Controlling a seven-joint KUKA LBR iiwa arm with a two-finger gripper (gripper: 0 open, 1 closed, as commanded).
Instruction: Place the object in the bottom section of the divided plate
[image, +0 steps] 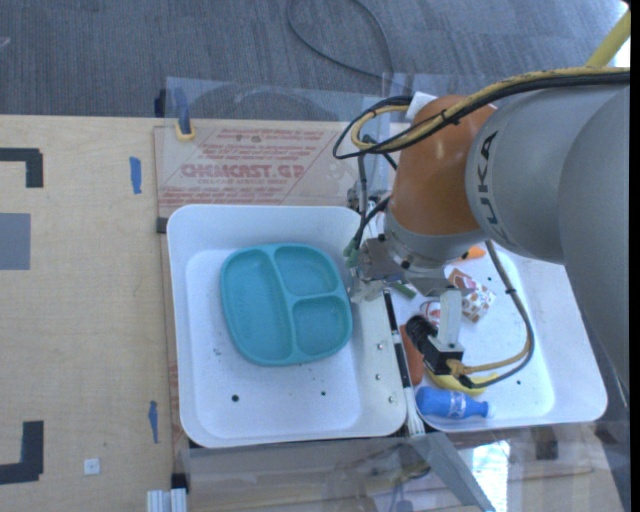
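Observation:
A teal divided plate lies in the left white bin, with one long section on its left and two smaller ones on its right. My gripper hangs under the orange-banded wrist, right at the plate's right rim and over the wall between the two bins. The wrist hides most of the gripper, and I see no object clearly held. A small greenish bit shows at the gripper's edge; I cannot tell what it is.
In the right bin lie a blue bottle at the front, a white-and-red patterned item, a small orange piece and a red item. The arm covers much of this bin.

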